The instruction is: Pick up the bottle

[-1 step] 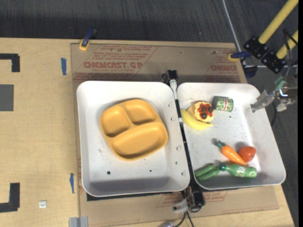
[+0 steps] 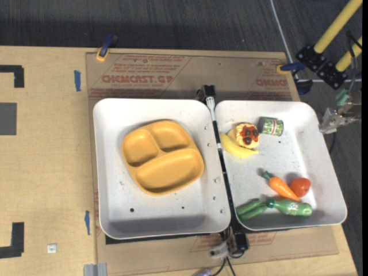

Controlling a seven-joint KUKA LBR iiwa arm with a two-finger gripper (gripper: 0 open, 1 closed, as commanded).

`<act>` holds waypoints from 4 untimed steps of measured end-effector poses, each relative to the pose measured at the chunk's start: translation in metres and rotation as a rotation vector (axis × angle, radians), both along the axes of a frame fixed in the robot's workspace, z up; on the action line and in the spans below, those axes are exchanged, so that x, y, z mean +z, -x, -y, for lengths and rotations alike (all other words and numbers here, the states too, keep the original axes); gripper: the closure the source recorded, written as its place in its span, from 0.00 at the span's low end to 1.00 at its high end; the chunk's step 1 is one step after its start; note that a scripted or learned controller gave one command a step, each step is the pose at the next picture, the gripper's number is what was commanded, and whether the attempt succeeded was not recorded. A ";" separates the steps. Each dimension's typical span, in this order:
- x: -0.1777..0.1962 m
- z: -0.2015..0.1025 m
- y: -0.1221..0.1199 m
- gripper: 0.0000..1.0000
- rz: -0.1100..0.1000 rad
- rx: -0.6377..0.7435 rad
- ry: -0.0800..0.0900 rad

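Red "CHEMCAST GP" print on the brown board (image 2: 138, 76) behind the bins.

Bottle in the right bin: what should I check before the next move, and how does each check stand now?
1. Bottle found: ok, in the right bin, near its front wall.
2. Pose: not ok, lying on its side.
3. Top uncovered: ok, nothing lies on it.
4. Room around it: not ok, green vegetable at its left end, carrot close behind.
5. Gap to the front wall: cannot tell.
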State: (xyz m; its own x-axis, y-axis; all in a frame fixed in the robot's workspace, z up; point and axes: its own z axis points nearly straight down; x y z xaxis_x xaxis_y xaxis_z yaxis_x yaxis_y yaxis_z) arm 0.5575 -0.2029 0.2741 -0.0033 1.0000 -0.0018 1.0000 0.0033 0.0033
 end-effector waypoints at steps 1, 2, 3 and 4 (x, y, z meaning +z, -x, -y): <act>-0.089 0.021 -0.050 1.00 -0.003 0.353 -0.001; -0.078 0.021 -0.051 1.00 0.001 0.353 0.002; -0.068 0.020 -0.052 1.00 0.005 0.354 0.004; -0.079 0.021 -0.059 1.00 -0.001 1.039 0.003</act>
State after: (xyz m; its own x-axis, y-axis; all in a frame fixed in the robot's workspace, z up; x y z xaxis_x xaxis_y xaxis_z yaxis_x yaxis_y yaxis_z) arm 0.6163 -0.2235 0.1949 -0.8637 0.5041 -0.0034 0.5041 0.8637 0.0013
